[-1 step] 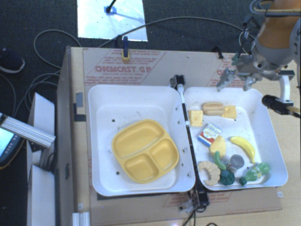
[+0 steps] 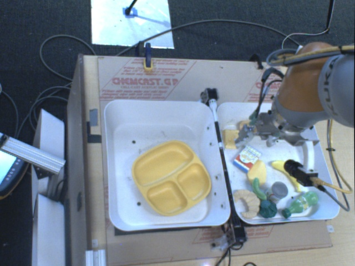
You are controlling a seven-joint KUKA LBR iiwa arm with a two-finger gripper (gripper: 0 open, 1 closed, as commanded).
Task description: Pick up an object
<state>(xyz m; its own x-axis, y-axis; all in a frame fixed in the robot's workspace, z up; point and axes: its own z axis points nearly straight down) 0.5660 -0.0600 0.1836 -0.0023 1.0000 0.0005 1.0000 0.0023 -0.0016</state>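
My gripper [image 2: 248, 134] hangs low over the far left part of the right bin [image 2: 327, 201], under the grey wrist with its orange band. Just in front of it lies a small red, white and blue box [image 2: 246, 159]. A white and yellow block [image 2: 229, 138] rests to its left by the bin wall. Closer to the front are a yellow lemon-like piece [image 2: 257, 171], a yellow banana [image 2: 280, 167], a grey disc [image 2: 279, 190], a beige croissant [image 2: 247, 201], a dark green piece [image 2: 268, 209] and a light green bottle [image 2: 300, 204]. I see nothing between the fingers.
The left bin [image 2: 125, 123] holds a yellow divided tray [image 2: 171, 176]. A black rod [image 2: 217, 134] runs along the divide between the bins. Cables trail over the cardboard bench behind the bins.
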